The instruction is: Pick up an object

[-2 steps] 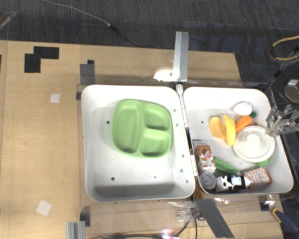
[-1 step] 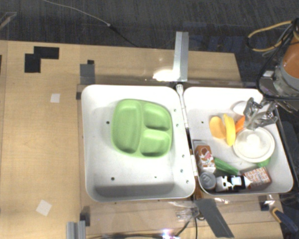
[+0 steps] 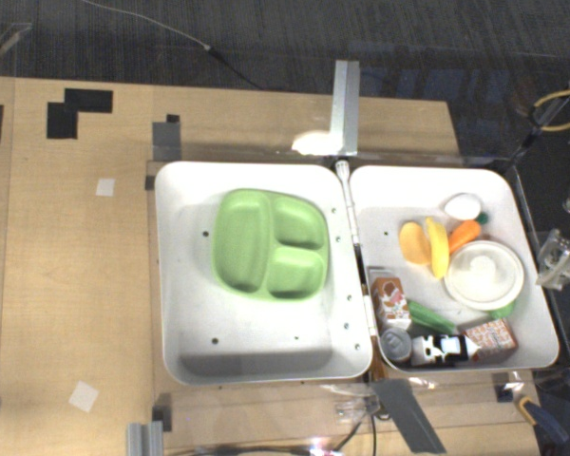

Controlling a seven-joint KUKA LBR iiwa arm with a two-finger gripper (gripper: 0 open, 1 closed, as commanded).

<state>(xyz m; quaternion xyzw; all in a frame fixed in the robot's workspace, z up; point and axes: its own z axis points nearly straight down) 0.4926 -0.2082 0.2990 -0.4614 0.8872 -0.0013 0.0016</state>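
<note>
The right bin (image 3: 513, 193) holds a jumble of small items. A white bowl (image 3: 483, 272) sits at its right side, with a yellow banana (image 3: 438, 246) and a yellow-orange piece (image 3: 414, 242) to its left. An orange carrot (image 3: 465, 234) and a small white cup (image 3: 462, 205) lie behind the bowl. Along the front are a brown carton (image 3: 390, 298), a grey can (image 3: 395, 342), a black-and-white bottle (image 3: 442, 349), a red box (image 3: 491, 336) and a green stick (image 3: 435, 316). My gripper (image 3: 559, 258) shows as a grey metal shape just outside the bin's right rim, touching nothing.
The left bin (image 3: 185, 283) carries a green divided plate (image 3: 270, 243) near its middle. A metal post (image 3: 346, 107) stands behind the seam between the bins. Cables (image 3: 556, 107) hang at the far right. Bare wooden bench (image 3: 66, 255) spreads to the left.
</note>
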